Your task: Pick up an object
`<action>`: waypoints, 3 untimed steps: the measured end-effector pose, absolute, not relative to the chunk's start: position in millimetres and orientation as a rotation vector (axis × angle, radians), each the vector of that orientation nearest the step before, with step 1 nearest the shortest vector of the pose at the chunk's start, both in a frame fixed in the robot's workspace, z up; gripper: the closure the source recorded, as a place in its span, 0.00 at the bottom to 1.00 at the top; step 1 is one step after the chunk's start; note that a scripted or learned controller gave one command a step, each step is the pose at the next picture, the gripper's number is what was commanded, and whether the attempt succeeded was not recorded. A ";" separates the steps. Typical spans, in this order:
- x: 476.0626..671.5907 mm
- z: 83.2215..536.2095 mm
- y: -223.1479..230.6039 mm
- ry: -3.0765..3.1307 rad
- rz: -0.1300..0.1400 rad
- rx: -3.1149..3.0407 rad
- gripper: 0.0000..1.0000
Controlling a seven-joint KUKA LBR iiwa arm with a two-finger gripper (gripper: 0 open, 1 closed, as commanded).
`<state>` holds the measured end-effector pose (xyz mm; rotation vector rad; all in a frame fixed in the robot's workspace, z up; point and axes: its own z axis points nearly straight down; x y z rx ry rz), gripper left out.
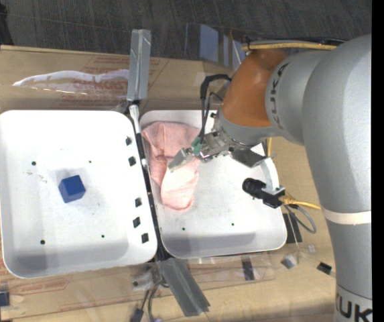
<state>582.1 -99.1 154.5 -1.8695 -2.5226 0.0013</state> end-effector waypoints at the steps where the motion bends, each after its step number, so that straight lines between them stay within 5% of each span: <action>1: 615.0 191.7 -82.7 -2.601 0.001 -1.759 0.00; 2: 615.1 146.7 -102.4 -2.430 0.004 -1.984 0.00; 3: 644.4 92.4 -122.4 -2.503 0.000 -1.899 0.00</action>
